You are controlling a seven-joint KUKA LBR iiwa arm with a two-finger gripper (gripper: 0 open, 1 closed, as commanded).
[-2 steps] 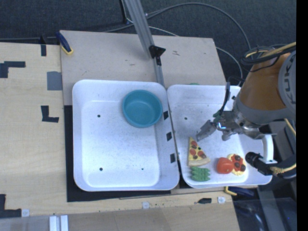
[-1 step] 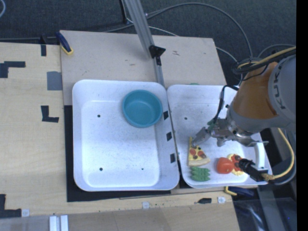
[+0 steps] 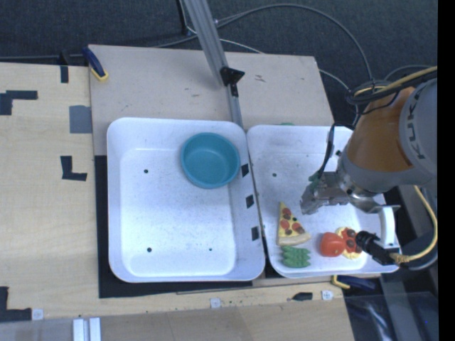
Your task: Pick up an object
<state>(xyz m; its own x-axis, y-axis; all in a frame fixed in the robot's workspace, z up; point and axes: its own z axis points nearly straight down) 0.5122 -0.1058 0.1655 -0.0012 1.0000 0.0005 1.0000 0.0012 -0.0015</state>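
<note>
Faintly, "KU" lettering on arm [image 3: 426, 130], jaws [image 3: 311, 204] above pizza slice [image 3: 290, 227], grip state unclear.

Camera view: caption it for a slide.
Gripper low in the right bin above the toy pizza slice; blue bowl in the left bin.

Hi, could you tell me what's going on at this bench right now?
A KUKA arm reaches in from the right, its gripper low over the right bin. Nothing shows between its fingers, so no pick yet. Just ahead of it, at the bin's near end, lie a toy pizza slice, a green piece, a red tomato-like piece and a red-and-yellow toy. The left bin holds a blue bowl, untouched.
</note>
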